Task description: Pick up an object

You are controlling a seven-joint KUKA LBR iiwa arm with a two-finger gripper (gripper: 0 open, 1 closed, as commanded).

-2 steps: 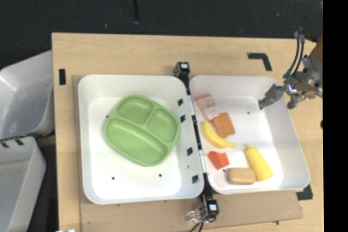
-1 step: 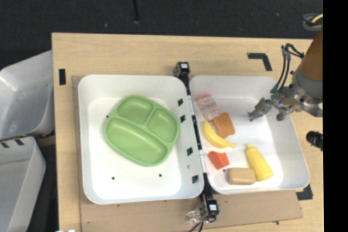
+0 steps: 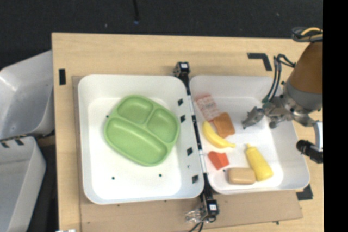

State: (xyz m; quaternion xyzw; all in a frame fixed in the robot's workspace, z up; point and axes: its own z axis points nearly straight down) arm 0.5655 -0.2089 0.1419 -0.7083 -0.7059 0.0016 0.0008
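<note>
Gripper (image 3: 260, 117), fingers spread and holding nothing, above right bin (image 3: 291, 179); nearest pick, orange-brown block (image 3: 224, 125), beside banana (image 3: 216, 137): best centred over block, lowered straight, closed clear of banana.

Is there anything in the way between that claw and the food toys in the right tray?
Nothing visible. The gripper hangs over bare floor in the right bin, and the brown block, banana and yellow bottle lie open to its left and below it in view, with only white floor between.
</note>
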